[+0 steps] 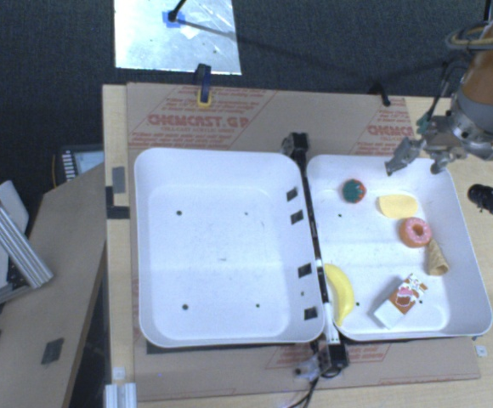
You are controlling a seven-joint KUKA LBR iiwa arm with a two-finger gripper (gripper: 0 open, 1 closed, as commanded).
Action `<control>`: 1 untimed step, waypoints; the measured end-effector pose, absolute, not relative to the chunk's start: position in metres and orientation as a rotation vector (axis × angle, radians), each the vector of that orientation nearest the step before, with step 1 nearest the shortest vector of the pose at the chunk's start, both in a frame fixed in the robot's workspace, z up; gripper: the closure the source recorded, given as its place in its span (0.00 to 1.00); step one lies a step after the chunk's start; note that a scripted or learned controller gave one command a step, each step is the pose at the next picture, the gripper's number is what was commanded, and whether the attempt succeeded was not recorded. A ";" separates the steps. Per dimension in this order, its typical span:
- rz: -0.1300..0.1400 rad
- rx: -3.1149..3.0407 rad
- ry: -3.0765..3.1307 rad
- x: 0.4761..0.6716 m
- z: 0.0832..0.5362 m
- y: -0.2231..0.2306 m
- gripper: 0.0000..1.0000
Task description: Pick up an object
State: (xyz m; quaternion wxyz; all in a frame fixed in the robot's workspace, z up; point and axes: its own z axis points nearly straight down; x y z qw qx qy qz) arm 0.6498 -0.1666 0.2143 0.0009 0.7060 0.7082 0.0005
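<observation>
On the tabletop (119,228), at left, a shallow white plastic bin (221,164). Beside it, touching along the middle, a second white bin (472,300). Against its left wall, a curved yellow banana (341,291); farther back, a small round green-and-red ball (354,190). Near the front, a white and red carton (404,299). Then a pale yellow oval slab (397,205), a pink-frosted doughnut (415,231) and a tan cone (435,258), close together. Above the bin's back right corner, the grey two-finger gripper (418,160), jaws spread, pinching nothing.
</observation>
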 end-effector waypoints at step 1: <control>-0.007 2.228 2.231 0.588 0.081 -0.139 0.00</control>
